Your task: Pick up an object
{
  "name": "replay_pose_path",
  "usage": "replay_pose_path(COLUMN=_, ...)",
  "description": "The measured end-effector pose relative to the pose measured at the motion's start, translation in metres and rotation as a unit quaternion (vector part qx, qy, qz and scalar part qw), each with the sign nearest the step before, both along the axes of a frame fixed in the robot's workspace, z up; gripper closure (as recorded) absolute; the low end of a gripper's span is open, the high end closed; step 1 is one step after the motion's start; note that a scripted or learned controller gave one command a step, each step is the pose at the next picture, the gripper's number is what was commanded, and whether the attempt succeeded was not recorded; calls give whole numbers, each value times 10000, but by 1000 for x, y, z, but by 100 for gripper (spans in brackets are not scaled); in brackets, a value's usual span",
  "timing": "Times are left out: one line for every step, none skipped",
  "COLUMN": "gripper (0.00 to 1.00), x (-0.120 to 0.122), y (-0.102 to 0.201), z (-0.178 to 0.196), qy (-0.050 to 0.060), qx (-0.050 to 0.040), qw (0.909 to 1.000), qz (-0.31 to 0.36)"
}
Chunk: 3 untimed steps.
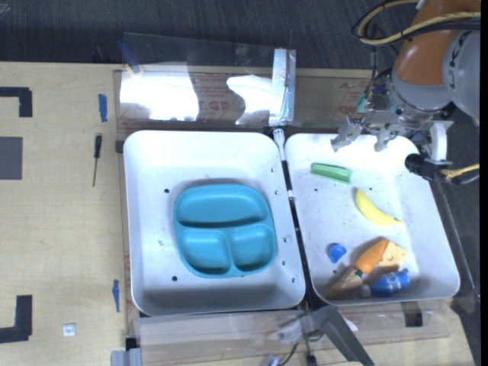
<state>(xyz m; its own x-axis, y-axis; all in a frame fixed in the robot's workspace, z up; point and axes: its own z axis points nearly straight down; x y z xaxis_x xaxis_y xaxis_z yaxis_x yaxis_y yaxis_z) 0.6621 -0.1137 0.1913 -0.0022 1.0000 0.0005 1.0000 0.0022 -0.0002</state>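
The right bin holds a green stick at its back, a yellow banana in the middle, and a small blue piece further forward. An orange and tan object and a blue bottle lie at the front. My gripper hangs over the back edge of the right bin, its fingers spread open with nothing between them. It is above and to the right of the green stick, apart from it.
The left bin holds a blue divided tray. A clear plastic panel stands behind the bins. The grey arm with its orange band comes in from the upper right. A black cable runs along the right bin's rim.
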Motion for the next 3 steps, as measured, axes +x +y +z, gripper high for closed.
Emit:
replay_pose_path(gripper=0, x=-63, y=-52, z=-104, qy=-21, qx=-10, qw=9923, qz=1236)
replay_pose_path(gripper=100, x=-60, y=-53, z=-92, qy=-62, qx=-19, qw=9924, qz=1231)
replay_pose_path(gripper=100, x=-66, y=56, z=-3, qy=-48, qx=7, qw=9973, qz=737)
